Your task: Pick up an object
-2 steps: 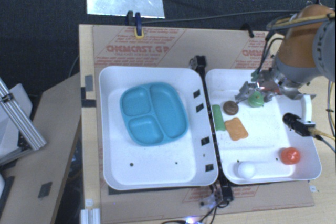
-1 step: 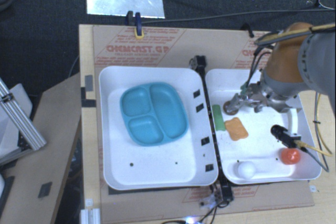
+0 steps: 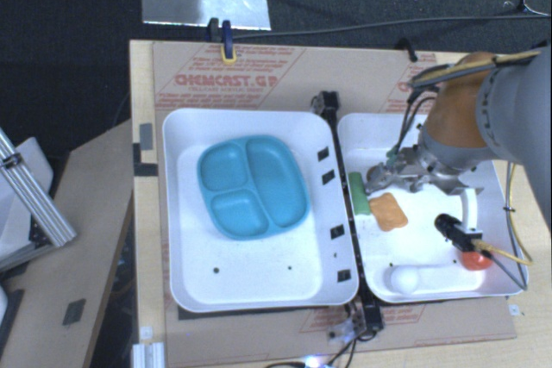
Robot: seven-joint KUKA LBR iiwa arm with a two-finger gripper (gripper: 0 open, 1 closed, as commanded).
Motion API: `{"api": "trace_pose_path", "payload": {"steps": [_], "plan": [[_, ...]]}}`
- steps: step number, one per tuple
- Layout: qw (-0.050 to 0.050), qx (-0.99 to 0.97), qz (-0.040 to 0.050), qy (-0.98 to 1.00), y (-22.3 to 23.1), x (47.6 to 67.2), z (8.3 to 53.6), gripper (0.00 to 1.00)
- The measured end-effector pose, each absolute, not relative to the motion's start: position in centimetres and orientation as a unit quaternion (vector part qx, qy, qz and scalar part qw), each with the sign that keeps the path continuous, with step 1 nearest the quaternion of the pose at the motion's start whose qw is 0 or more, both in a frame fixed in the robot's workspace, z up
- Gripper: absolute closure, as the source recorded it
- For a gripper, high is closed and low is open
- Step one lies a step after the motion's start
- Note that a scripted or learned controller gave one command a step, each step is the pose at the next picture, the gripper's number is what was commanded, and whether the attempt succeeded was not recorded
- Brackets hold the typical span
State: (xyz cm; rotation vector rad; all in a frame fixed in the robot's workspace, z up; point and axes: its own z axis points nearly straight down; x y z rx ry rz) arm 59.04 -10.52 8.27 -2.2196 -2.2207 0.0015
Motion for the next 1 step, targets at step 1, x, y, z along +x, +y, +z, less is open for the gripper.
{"api": "trace_pose_path", "payload": {"steps": [1], "plan": [[-0.001, -0.707, -0.0012, -0.707, -10.55, 59.21, 9.57, 1.0]]}}
